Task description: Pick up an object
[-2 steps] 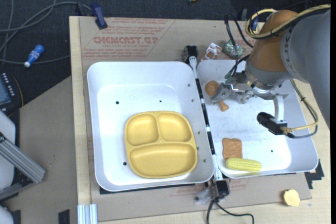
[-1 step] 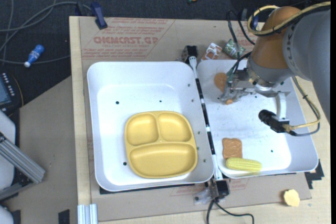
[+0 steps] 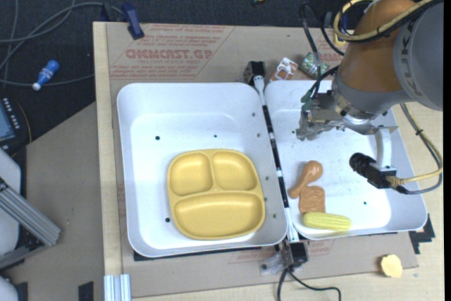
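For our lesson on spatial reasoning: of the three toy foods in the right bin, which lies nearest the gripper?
The drumstick: it lies just below the gripper, ahead of the nugget and corn.

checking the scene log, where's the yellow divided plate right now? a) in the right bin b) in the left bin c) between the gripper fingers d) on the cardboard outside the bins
b: the yellow divided plate lies flat on the floor of the left bin, while the gripper hovers over the right bin, where the corn cob and drumstick lie.
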{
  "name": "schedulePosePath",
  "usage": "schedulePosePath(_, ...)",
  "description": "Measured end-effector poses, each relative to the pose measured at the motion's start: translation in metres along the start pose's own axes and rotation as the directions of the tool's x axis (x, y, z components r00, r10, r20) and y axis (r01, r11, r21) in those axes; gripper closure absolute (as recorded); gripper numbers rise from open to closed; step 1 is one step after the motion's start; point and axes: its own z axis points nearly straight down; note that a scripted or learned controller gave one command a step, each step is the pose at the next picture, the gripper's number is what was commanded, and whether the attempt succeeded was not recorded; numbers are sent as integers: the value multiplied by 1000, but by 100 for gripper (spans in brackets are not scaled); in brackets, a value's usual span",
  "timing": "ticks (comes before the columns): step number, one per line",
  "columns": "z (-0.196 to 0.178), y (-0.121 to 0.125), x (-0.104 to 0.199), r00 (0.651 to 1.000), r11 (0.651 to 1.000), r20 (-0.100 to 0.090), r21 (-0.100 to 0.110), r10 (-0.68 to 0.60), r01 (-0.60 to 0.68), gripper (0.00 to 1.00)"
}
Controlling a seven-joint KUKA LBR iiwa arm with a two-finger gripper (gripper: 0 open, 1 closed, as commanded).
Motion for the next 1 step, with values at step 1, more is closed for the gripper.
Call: schedulePosePath(1, 4, 2, -3, 1000, 1000, 1, 1, 4, -4, 0)
